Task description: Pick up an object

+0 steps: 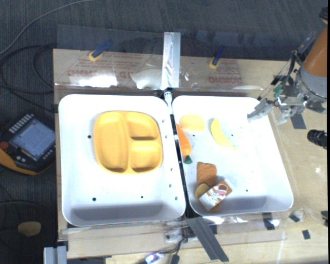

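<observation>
The right bin (264,169) holds several items. A pale yellow round piece (192,122) lies near its back left, with a yellow banana (220,133) beside it. An orange carrot (183,143) lies along the left wall. Toward the front sit a brown bread-like piece (206,172), a small tan lump (202,190) and a small white and red packet (216,195). My gripper (262,109) hovers over the bin's back right corner, to the right of the banana and apart from it. Nothing shows in its grasp.
The left bin (77,197) carries a yellow divided tray (127,141). A central ridge (176,147) separates the bins. A clear plastic sheet with blue clips (154,65) lies behind them. A handheld controller (25,142) rests on the floor at far left.
</observation>
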Controlling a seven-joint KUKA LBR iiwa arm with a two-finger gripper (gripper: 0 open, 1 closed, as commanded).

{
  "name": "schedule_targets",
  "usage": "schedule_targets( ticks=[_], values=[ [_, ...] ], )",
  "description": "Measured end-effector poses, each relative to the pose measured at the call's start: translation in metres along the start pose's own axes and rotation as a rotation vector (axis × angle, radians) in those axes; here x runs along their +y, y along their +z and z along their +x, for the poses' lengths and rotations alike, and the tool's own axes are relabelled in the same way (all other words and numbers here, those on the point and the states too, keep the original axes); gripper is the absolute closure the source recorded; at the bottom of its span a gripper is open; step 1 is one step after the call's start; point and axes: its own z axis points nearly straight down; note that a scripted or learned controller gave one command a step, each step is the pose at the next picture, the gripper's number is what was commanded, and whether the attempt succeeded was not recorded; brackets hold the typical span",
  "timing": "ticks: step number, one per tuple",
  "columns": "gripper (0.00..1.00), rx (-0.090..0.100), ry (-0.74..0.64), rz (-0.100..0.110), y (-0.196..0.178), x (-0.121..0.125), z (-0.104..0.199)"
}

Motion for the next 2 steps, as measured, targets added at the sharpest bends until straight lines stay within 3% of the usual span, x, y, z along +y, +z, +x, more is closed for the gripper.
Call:
schedule_targets(
  ticks=[1, 2],
  values=[
    [0.0, 0.0, -0.078, 0.001, 0.1268, 0.0257, 0.0616],
    [1.0, -0.001, -0.08, 0.001, 0.1178, 0.026, 0.0625]
  ],
)
